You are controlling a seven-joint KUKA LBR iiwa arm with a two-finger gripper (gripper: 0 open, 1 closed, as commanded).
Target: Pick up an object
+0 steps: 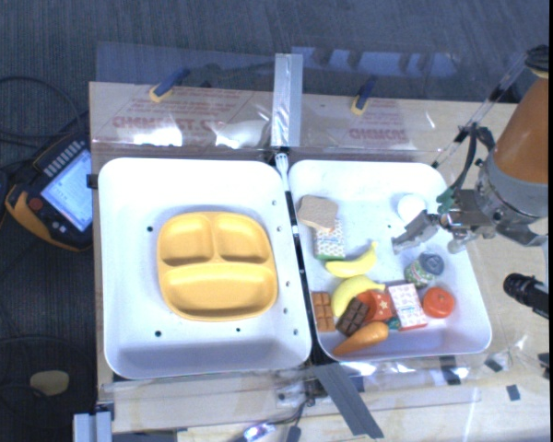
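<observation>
1. The right bin [461, 334] holds a heap of toy food: a banana [352, 263], a yellow-green fruit [352, 290], a carrot [361, 338], a tomato [439, 301], a small red and white carton [405, 304], a chocolate bar [353, 316], a waffle piece [323, 310], a slice of bread [317, 212], a patterned box [329, 241], a white ball [410, 207] and a grey round tin [426, 269]
2. The left bin [120, 247] carries a yellow divided tray [217, 263]
3. The claw [422, 232] hangs over the upper right part of the right bin, between the white ball and the grey tin. One grey finger [411, 236] slants down and to the left; whether the claw is open or closed, I cannot tell, and nothing can be seen held in it
4. The step in hand looks like the approach, with the pick not yet made
5. To do it well, I would choose a thing that stands apart. The white ball and the grey tin lie nearest and have free space around them; the food at the front is packed tight, touching piece to piece
6. Come straight down, centred on the chosen thing, with the fingers on either side of it
7. A round thing may roll away, so close gently and lift slowly
8. Keep off the bin wall, which is near on the right
</observation>
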